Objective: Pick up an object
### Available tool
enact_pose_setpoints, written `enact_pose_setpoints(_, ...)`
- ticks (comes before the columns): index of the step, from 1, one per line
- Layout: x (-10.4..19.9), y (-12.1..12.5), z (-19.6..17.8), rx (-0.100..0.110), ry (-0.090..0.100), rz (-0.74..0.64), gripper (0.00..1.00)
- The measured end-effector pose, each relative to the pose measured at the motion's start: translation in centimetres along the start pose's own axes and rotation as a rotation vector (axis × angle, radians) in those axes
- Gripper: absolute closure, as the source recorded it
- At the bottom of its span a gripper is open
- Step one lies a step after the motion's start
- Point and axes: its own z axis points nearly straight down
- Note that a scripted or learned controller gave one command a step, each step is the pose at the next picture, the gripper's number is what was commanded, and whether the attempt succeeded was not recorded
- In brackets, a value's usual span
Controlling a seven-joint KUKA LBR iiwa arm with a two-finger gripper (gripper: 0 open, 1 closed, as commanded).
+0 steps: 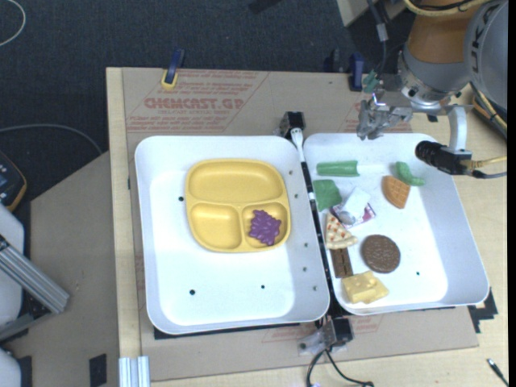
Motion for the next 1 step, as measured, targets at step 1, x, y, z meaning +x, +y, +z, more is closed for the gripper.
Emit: enact_pose_setpoints(1,5.21,0.57,-0.57,0.0,0.0,0.0,1.0)
